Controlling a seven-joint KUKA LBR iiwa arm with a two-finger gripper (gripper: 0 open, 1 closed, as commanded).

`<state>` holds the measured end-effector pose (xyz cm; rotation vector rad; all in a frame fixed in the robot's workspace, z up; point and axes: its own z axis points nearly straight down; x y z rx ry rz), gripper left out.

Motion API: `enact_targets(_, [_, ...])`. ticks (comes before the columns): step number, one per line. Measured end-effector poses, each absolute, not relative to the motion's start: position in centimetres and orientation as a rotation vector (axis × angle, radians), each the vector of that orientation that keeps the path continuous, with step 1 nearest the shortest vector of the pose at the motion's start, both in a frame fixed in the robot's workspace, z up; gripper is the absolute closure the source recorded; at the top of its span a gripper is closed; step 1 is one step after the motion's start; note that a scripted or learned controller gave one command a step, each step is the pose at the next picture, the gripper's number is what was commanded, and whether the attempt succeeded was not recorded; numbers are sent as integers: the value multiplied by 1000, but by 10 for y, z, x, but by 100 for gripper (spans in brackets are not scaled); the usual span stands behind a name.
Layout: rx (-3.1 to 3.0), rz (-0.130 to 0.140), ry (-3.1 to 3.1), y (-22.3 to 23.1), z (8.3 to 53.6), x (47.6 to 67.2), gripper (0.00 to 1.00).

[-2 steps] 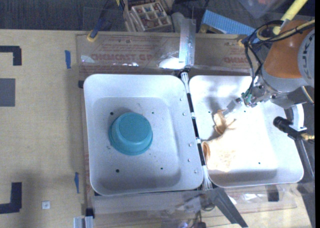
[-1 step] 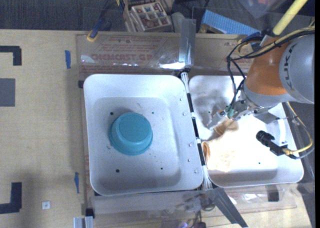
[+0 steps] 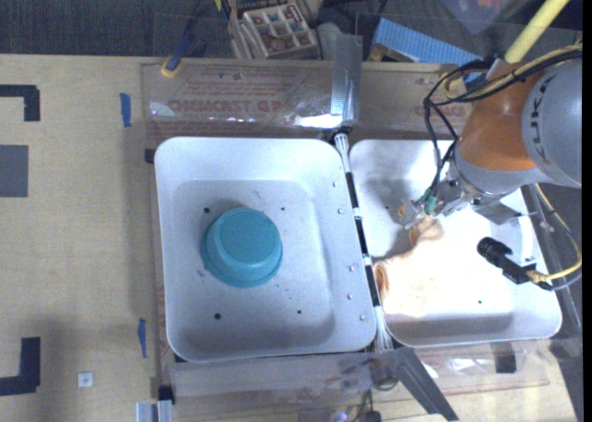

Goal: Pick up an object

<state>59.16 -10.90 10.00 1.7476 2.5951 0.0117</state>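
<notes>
Camera view: gripper (image 3: 427, 210) low in right white bin (image 3: 546, 314), over pale tan soft object (image 3: 412, 281); open or closed, cannot tell. Reach step; next needs a grasp and lift.

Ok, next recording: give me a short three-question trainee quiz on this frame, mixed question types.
1. True or false: the blue bowl sits in the left bin.
2. The gripper hangs over which bin? A) left B) right
3. Fill in: the band on the arm is ____.

Key: 1 true; 2 B; 3 orange.
</notes>
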Motion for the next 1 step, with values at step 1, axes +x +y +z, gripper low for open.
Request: enact_targets(1, [2160,1,2276,-59,185,632,100])
